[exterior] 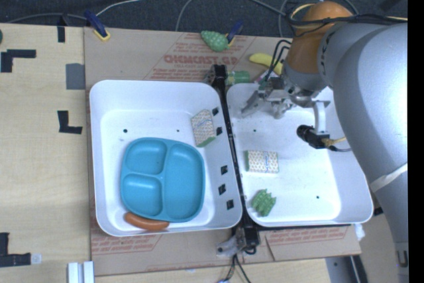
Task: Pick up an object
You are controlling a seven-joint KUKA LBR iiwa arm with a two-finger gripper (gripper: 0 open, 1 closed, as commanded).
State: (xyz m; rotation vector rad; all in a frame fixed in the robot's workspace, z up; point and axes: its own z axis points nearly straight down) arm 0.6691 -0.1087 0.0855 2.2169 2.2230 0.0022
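Observation:
My gripper (262,108) hangs over the far left part of the right bin (331,192), open, with nothing between its fingers. A pale patterned packet (263,161) lies flat on the bin floor a little nearer than the gripper. Close to the front wall of the same bin sits a green lumpy object (263,202). In the left bin (109,109) are a blue divided plate (162,179), an orange sausage-shaped thing (146,222) at the plate's front edge, and a second patterned packet (204,126) leaning by the right wall.
A black divider with clips (225,149) runs between the two bins. Behind the bins, on the cardboard, lie a green object (214,40) and a yellow one (263,60). The grey arm (371,96) covers the right bin's far right side.

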